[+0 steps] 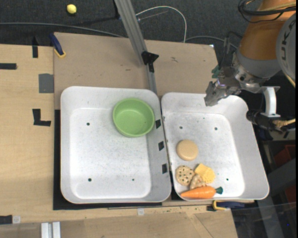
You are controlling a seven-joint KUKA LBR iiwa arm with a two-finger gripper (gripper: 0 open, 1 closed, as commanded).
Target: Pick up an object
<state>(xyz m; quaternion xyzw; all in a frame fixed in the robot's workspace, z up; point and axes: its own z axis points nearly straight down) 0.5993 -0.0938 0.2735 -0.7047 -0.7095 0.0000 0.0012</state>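
Looking down on the desk (104, 63), you see two shallow white bins side by side. The left bin (74, 148) holds a green bowl (133, 116), upright, near its far wall and toward the right side.

The right bin (238, 148) holds four small food items grouped at its near left corner:
- A round tan biscuit (187, 149) lies apart from the others, toward the bin's middle.
- A chocolate-chip cookie (184, 174) lies nearer the front, against the left wall.
- A yellow cracker (205, 173) sits just beside the cookie, on its right.
- An orange carrot (200, 193) with a green stub end lies along the front wall, touching or just below the cookie and cracker.

The arm (268, 33) enters from the right, and its end effector (214, 94) is positioned over the far wall of the right bin, well apart from the food items. You cannot tell from this view whether the end effector is spread or pressed together; nothing is visible in its grip.

A small yellow ball (71, 8) rests on the dark floor beyond the desk, at far left. A grey pole (131, 24) slants across the desk toward the gap between the bins.
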